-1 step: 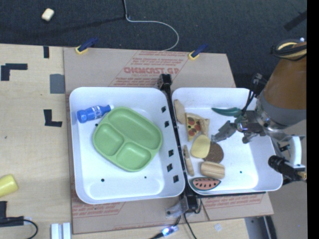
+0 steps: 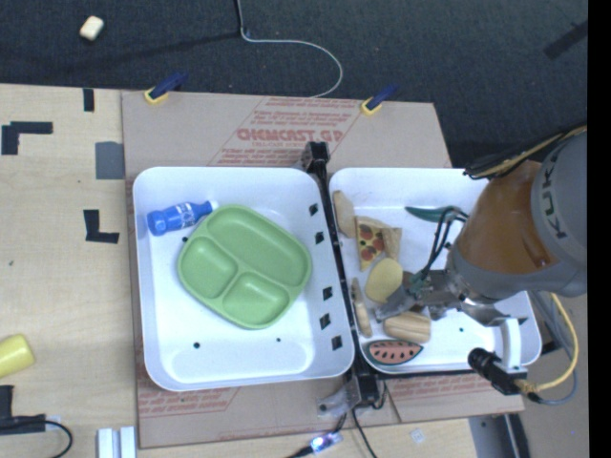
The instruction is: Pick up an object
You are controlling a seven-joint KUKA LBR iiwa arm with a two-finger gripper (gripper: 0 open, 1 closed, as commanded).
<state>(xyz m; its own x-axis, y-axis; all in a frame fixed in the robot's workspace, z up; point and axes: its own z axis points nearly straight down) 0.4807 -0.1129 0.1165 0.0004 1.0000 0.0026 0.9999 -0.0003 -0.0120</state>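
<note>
Two bins sit side by side on the counter. The left bin holds a divided plate with a bottle at its far left. In the right bin, a pizza slice lies far, a watermelon slice near.

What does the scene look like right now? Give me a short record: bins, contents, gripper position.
left bin: green divided plate, blue bottle at its far left corner
right bin: pizza slice, watermelon slice, yellow round piece, tan bread roll, green utensil
gripper: low in the right bin, between the yellow round piece and the tan bread roll
grasp: cannot tell
</note>
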